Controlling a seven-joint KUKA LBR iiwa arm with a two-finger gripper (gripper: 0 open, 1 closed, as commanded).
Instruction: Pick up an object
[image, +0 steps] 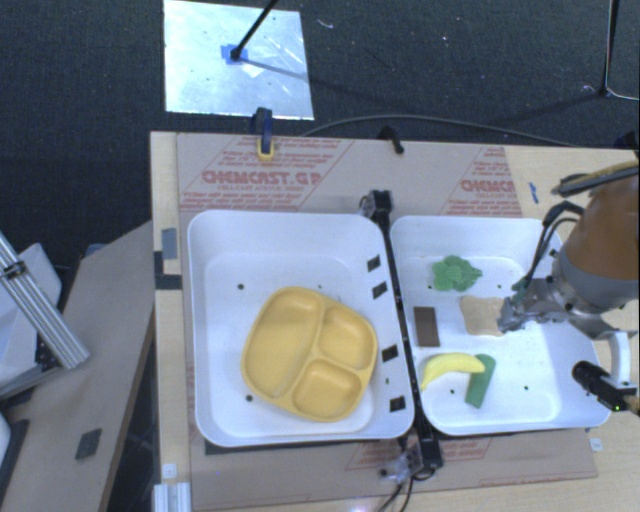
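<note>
The right bin (540, 240) holds a green leafy piece (455, 272), a tan slab (482, 316), a small brown block (427, 326), a yellow banana (452, 367) and a green stick (480, 380). My gripper (512, 314) hangs low at the tan slab's right edge, beneath the orange-banded wrist (605, 240). Nothing is visibly lifted off the bin floor.
The left bin (215, 300) carries a yellow divided tray (310, 352). A black divider with clips (392, 320) runs between the two bins. The arm's body covers the right bin's far right side. A cardboard sheet (330, 170) lies under both bins.
</note>
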